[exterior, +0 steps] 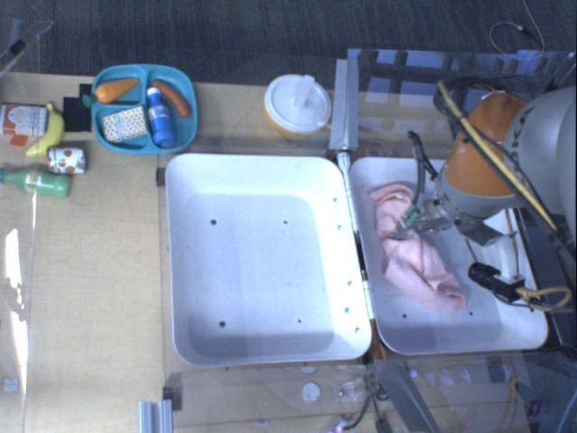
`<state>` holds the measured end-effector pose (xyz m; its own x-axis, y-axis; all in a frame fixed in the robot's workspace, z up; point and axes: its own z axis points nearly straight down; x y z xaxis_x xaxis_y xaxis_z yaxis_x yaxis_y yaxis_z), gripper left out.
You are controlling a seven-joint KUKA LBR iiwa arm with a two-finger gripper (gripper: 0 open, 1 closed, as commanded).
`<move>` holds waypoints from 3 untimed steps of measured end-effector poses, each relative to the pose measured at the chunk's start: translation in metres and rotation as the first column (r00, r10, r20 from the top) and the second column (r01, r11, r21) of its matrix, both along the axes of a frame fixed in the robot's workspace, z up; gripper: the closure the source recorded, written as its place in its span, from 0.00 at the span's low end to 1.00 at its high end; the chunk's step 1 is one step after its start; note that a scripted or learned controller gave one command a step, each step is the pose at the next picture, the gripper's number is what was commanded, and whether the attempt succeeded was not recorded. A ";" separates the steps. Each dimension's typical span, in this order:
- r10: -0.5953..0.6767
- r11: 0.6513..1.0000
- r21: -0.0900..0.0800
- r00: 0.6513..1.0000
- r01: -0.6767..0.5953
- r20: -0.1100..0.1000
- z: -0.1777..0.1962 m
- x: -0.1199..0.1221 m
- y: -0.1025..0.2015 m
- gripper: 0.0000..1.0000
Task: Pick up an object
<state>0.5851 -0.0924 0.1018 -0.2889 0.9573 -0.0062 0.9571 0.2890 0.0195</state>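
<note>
A crumpled pink cloth [410, 251] lies in the right bin [469, 332], stretching from the upper left toward the middle. The gripper [412, 220] hangs low over the cloth's upper part, its fingers down among the folds. The grey arm with its orange band [478, 156] comes in from the right above the bin. I cannot make out whether any fabric sits between the fingers.
The left bin [261, 260] sits beside the right one, with a metal divider between them. On the bench at the back left are a blue tray [144, 106] of toy food, a white lidded cup [297, 104], a banana, a can and a green bottle. Black cables cross the right bin's right side.
</note>
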 end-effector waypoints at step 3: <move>0.016 1.000 0.000 1.000 -0.016 -0.008 -0.013 0.048 -0.015 0.00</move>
